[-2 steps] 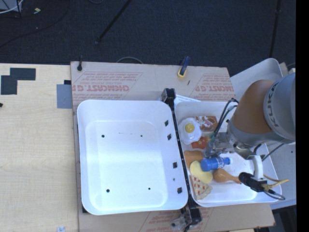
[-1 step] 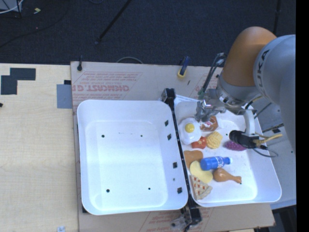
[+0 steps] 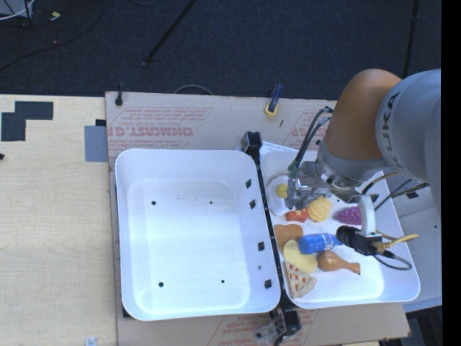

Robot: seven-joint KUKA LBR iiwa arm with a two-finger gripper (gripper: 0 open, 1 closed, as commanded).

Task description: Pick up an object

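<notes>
My gripper (image 3: 296,193) hangs low over the upper left part of the right bin (image 3: 397,285). Just below it lie a small red-orange piece (image 3: 296,215) and a yellow bumpy toy (image 3: 320,209). A small yellow piece (image 3: 282,190) sits to its left, by the bin wall. Purple grapes (image 3: 348,214) lie to the right. Further toward the front are an orange-brown piece (image 3: 287,231), a blue bottle (image 3: 317,243), a pale yellow piece (image 3: 298,255), a brown drumstick (image 3: 337,263) and a waffle-patterned wedge (image 3: 300,280). I see nothing held in the gripper.
The left bin (image 3: 130,193) stands beside the right one, sharing a black-clipped divider (image 3: 263,215). Both rest on a cardboard sheet (image 3: 180,125) on the wooden bench (image 3: 50,229). A yellow-and-blue clamp (image 3: 273,101) holds the sheet's back edge. The grey and orange arm (image 3: 374,128) covers the right bin's back right.
</notes>
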